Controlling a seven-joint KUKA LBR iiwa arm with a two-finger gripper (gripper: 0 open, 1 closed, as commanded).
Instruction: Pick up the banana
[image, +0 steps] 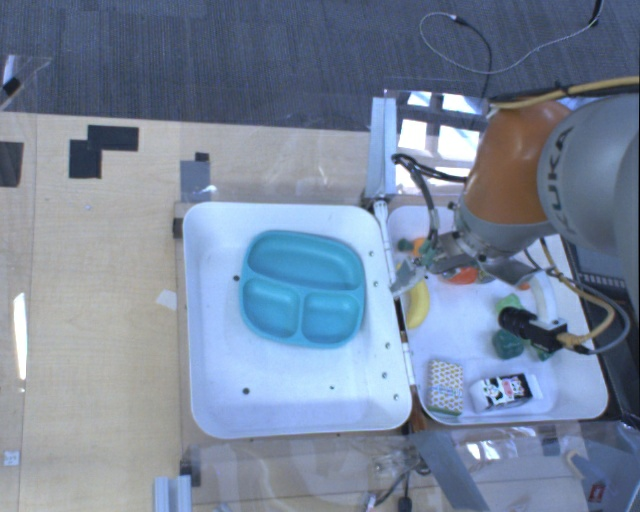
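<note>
**Desk:** Walk me across the bench, left to right.

**Me:** The shallow white plastic bin on the left (215, 330) holds a teal three-compartment plastic tray (302, 287), sitting flat near its middle. Right of the divider is the second shallow white bin (590, 395), and that's where I'm working. The small yellow banana (416, 303) lies on its floor at the left wall, just beside the divider, lengthwise toward me.

**Desk:** Got it yet?

**Me:** I'd say no. My grey two-finger gripper (408, 272) is right above the banana's far end, touching or nearly so, but the fruit looks to be resting on the bin floor, not lifted. The fingers are too small and cluttered by cables for me to judge their spread; I can't tell. So as I read it, the approach is done; the grasp and the lift are left.

**Desk:** How does the banana look?

**Me:** Short, curved, plain yellow, far tip partly hidden under the tool. Further right: an orange-red item (462, 276) under the wrist, a green toy (509, 342), a patterned packet (446, 386) and a small black-and-white carton (505, 391) near the front edge.
</note>
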